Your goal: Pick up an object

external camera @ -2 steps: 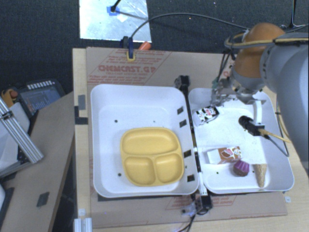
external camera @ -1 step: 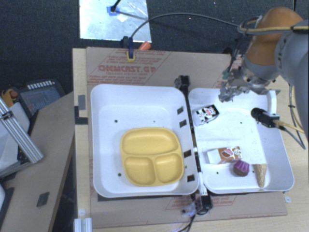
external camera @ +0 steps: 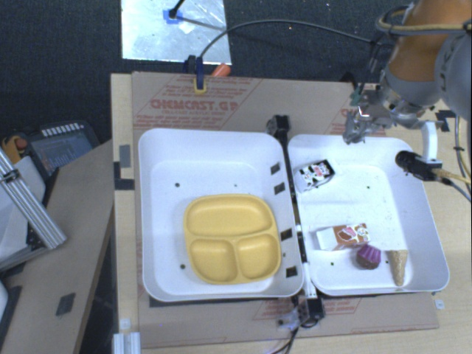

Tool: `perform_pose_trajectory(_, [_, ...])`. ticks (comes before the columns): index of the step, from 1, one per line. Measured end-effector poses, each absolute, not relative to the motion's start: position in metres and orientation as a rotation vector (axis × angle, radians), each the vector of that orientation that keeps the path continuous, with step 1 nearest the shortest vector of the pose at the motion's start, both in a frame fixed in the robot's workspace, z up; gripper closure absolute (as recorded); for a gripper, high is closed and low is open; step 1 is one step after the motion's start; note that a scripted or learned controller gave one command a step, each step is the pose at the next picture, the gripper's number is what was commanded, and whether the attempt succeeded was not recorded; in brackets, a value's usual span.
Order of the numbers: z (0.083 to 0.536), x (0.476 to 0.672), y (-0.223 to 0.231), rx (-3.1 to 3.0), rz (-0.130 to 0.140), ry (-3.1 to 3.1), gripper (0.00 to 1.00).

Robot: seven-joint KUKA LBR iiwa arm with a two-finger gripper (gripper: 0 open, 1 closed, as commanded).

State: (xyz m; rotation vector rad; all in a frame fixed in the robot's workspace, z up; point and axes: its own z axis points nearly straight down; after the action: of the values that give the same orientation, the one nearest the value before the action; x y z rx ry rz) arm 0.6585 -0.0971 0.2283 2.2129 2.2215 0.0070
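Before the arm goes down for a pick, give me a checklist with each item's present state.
1. Things to pick lie in the right bin: ok. A black-and-white packet, a small box, a purple piece and a cone are there.
2. Gripper above a thing: not ok. It sits at the bin's far rim, beside the packet, not over it.
3. Fingers open: cannot tell, too small and blurred.
4. Nothing already held: cannot tell.
5. Items apart enough for a clean grasp: packet ok, it lies alone; box, purple piece and cone lie close together, not ok.
6. Yellow tray out of the way in the left bin: ok.
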Motion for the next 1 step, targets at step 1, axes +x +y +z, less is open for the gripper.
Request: perform_pose_trajectory(1, [0.2481, 0.6596, -0.0971, 2.214, 0.004, 2.224, 1.0])
